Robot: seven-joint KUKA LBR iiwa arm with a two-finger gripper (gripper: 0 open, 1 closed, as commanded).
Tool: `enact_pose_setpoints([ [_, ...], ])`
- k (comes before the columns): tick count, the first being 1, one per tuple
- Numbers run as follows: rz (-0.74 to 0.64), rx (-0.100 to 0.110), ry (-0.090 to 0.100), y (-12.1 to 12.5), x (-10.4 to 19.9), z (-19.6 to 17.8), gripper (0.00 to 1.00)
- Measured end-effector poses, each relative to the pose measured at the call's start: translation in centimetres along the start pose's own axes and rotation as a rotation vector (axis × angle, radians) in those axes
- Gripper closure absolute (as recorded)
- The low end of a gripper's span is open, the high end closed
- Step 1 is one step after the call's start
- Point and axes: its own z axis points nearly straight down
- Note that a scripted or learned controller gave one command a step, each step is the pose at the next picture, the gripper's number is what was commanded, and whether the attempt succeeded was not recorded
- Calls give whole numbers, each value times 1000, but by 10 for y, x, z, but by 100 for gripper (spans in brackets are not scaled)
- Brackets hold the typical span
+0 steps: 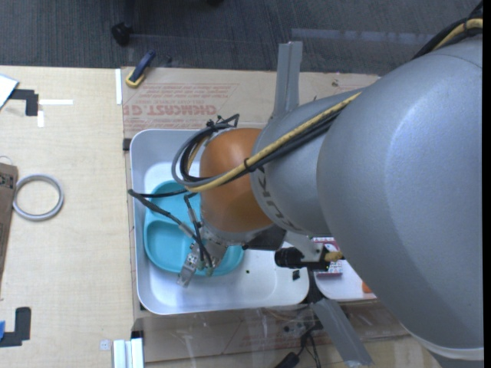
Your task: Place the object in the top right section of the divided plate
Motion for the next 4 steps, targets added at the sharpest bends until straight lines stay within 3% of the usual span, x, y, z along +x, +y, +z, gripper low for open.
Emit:
enact_pose_setpoints([
  [1,-286,-8,-2,-42,-64,-58,0],
  [2,-281,-9,-3,-43,-66,-67,100],
  [3,-542,-5,-13,3,-57,-2,100],
  [4,-763,-9,-5,-32,-53,13,100],
])
